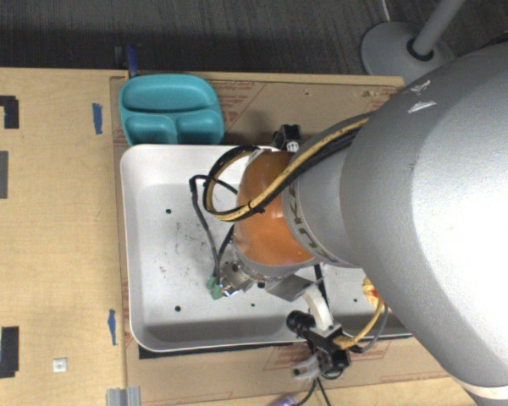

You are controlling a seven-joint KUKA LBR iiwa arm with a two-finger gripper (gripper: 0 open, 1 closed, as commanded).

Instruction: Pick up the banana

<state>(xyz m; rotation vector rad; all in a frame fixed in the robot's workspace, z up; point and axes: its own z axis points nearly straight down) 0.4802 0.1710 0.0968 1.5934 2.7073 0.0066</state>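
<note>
One grey arm (406,201) reaches steeply down into the white bin (152,227)

The grey arm (406,201) hides much of the white bin (152,227).

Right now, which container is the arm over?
The white bin: the arm hangs above its floor. The smaller teal tray lies beside it, at the view's top, clear of the arm.

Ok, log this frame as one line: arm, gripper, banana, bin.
arm: over white bin | gripper: hidden beneath wrist | banana: not identifiable | teal tray: behind bin
</note>
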